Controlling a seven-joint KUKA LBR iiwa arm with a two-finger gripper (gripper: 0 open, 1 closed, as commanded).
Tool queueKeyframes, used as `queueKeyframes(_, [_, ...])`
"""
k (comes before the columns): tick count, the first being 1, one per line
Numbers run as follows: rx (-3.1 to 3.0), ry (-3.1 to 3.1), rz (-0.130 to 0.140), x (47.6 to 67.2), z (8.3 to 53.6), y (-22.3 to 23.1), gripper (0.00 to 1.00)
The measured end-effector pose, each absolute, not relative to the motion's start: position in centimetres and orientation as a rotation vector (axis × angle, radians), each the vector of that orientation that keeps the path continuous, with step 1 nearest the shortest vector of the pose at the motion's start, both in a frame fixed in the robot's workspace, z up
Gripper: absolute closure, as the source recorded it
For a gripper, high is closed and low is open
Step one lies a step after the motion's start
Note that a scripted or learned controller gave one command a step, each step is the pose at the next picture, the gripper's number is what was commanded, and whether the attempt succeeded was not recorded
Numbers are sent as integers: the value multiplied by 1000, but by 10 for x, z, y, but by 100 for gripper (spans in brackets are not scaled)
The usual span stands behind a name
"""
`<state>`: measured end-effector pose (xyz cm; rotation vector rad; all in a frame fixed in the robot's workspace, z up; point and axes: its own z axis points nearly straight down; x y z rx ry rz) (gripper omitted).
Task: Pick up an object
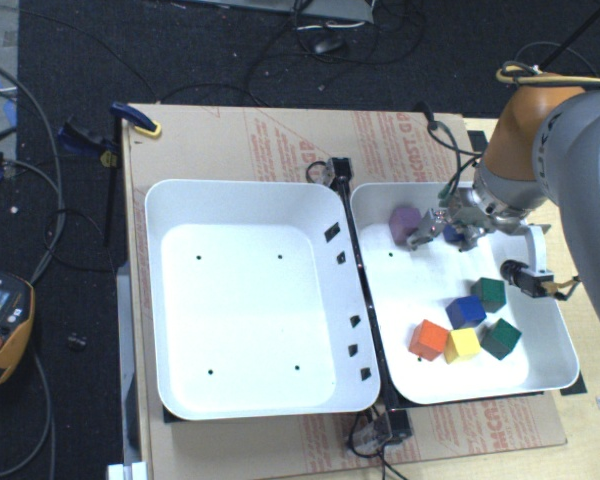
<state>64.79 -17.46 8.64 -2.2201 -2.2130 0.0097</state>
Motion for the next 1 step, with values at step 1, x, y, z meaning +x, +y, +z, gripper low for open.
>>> queueKeyframes(1, [-2216,-2213,17,666,124,-139,0])
